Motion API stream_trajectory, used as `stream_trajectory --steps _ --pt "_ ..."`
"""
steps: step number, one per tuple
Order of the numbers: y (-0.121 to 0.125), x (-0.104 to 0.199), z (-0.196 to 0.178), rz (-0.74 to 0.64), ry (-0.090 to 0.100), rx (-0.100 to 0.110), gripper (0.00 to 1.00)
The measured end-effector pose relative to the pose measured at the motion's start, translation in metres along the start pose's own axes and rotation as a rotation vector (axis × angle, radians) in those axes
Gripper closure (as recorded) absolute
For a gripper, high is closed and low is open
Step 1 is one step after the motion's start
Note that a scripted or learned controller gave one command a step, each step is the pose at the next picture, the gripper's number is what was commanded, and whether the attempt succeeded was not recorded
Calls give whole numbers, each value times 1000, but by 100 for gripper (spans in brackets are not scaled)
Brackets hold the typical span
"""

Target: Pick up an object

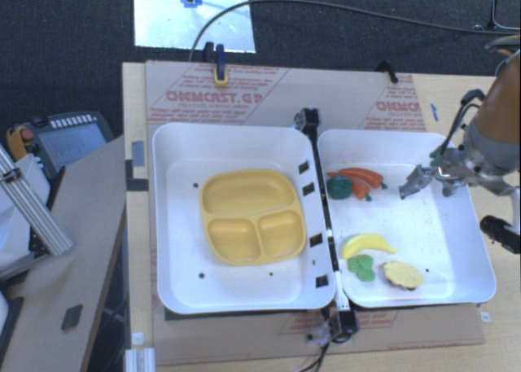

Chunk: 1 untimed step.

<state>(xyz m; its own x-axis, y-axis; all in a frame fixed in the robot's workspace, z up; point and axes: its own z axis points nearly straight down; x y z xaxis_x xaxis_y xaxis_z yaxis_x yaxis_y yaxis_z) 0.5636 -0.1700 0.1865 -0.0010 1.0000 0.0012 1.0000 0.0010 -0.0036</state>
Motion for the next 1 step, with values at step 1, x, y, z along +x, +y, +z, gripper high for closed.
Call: stream_trajectory --steps 1 --pt "9 -4 51 0 -1 -1 0"
